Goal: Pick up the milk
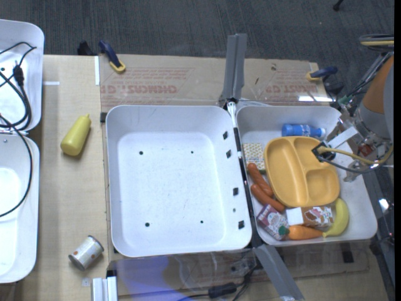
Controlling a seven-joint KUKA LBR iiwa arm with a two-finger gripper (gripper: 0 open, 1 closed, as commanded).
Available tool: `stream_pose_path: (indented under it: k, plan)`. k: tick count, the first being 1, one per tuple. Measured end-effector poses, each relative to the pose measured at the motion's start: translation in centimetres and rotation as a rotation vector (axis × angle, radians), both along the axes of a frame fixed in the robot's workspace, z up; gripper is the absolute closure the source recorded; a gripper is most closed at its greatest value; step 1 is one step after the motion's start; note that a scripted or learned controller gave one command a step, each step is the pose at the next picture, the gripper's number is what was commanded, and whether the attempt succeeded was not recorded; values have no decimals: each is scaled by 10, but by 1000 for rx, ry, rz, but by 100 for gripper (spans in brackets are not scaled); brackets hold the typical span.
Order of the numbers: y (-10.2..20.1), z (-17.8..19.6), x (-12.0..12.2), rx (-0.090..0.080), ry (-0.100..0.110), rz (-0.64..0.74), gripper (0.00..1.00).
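A small red-and-white milk carton [270, 220] lies on its side at the front of the right bin [363, 227], next to a carrot [303, 232]. A second printed carton [319, 216] lies a little to its right, by the banana [341, 218]. My gripper [354, 155] hangs over the right bin's right wall, above and to the right of the yellow divided plate [302, 171]. It is well apart from the milk carton, and nothing is visible in its grasp.
The right bin also holds a blue bottle [302, 130] at the back, more carrots [263, 190] on the left and a white block [294, 216]. The left bin [169, 177] adjoins it. A yellow bottle [75, 137] and a can [86, 251] lie on the bench.
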State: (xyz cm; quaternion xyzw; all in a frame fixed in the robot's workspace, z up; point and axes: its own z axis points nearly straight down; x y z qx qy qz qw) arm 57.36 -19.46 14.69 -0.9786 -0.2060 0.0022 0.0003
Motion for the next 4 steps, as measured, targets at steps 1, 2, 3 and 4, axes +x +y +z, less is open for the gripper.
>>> stream_pose_path:
  k: [1,2,3,4]
  plan:
    - [-15,-12,67,0,-1,-99,0]
    - [-14,-4,67,-1,4,-93,100]
    - [0,-44,74,-5,-19,-210,100]
    - [-28,1,14,0,-1,-152,100]
